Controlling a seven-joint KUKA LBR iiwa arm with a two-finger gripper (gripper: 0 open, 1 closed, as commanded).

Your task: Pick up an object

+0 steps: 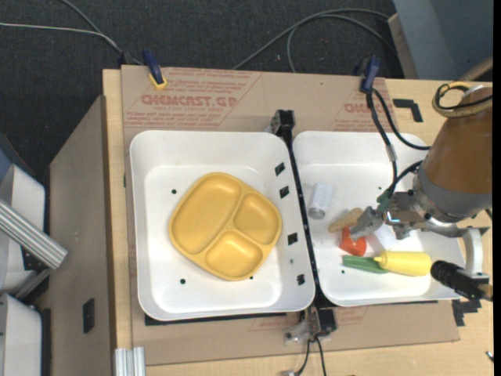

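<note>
left bin (pixel 149 210): yellow divided plate (pixel 225 224) lying flat. right bin (pixel 344 151): small grey cylinder (pixel 318 200), tan piece (pixel 343 222), red piece (pixel 353 245) and yellow corn with green husk (pixel 394 263) near the front wall. the gripper (pixel 368 224) hangs just above the tan and red pieces; its opening cannot be told.

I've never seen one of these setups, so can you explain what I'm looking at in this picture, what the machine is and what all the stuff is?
One camera looks down at a slant on a bench with two shallow white bins. The grey and orange shape at the right is a robot arm; its gripper hangs low over the right bin. The left bin holds a yellow divided plate. In the right bin lie a small grey cylinder, a tan piece, a red piece and a toy corn cob with green husk. Nothing is visibly held between its fingers.
</note>
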